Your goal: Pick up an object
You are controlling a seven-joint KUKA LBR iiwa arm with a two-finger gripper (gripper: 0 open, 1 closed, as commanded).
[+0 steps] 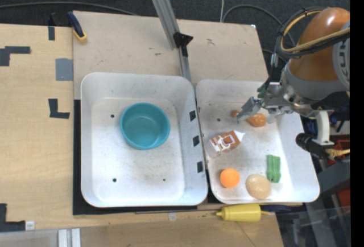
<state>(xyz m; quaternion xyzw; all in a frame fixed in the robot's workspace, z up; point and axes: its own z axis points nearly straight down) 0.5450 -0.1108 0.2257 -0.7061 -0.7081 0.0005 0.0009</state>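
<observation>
camera view showed the gripper (254,114) open and low in the right bin (296,186), just beside a small orange ball (257,120). next it needed to close around it.

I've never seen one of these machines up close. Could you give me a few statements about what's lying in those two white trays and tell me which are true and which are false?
1. The round teal plastic bowl sits in the left white bin. True.
2. The small orange ball lies in the same bin as the bowl. False: it lies in the right white bin.
3. The yellow plastic bottle lies outside both bins, along the right bin's near edge. True.
4. The pincer hangs over the bowl. False: it is over the right bin, beside a small orange-brown rounded piece.
5. The green ridged piece is stacked on the pale beige egg-shaped object. False: it lies beside it.
</observation>
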